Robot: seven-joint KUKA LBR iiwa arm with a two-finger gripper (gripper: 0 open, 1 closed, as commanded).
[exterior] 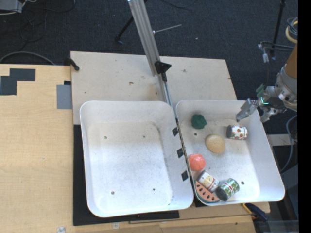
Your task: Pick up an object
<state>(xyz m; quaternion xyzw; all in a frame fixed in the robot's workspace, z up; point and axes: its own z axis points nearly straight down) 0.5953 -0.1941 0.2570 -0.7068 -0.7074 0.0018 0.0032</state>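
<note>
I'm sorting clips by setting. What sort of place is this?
Most likely a robotics lab test bench, not a home or shop: two white bins on a plywood board, a gripper above small toy-like items such as a green lump, and cables on dark carpet.

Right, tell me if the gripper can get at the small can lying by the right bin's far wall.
Probably yes. The gripper hangs just above and right of the small can, with nothing between them; the tan ball lies apart to its left.

White bins hold a dark green lump, a tan ball (pale) — a red-orange ball.
</note>
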